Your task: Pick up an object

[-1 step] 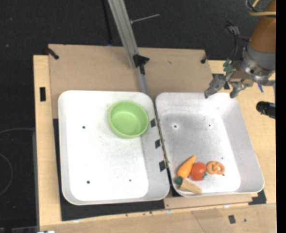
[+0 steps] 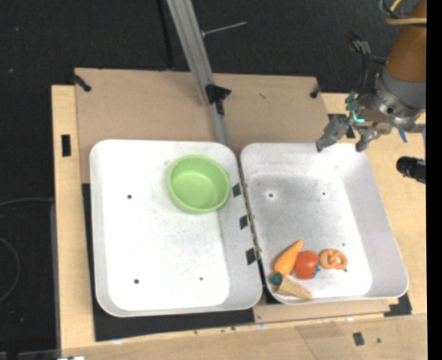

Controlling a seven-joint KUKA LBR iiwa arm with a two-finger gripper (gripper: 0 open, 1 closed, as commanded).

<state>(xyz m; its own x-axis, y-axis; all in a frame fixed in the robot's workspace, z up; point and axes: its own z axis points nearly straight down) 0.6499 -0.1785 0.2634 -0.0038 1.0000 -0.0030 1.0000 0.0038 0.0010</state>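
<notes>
Gripper (image 2: 344, 136) over far right corner of right white shallow bin (image 2: 356, 193), fingers spread, nothing between. Orange carrot (image 2: 287, 257), red tomato (image 2: 306, 265), pretzel (image 2: 333, 259), cone (image 2: 293, 289) at near edge. Green round plastic bowl (image 2: 198, 184) in left white bin (image 2: 130, 231).

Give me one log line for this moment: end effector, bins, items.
end effector: open, holding nothing, over right bin's far edge | near corner: carrot, tomato, pretzel, cone | left bin: green bowl

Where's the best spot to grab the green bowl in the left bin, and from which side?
Probably the rim of the green bowl, coming straight down from above. It sits upright and open in the left bin, so one finger could go inside the wall and one outside. Nothing crowds it. The gripper is open above the right bin's far edge.
</notes>
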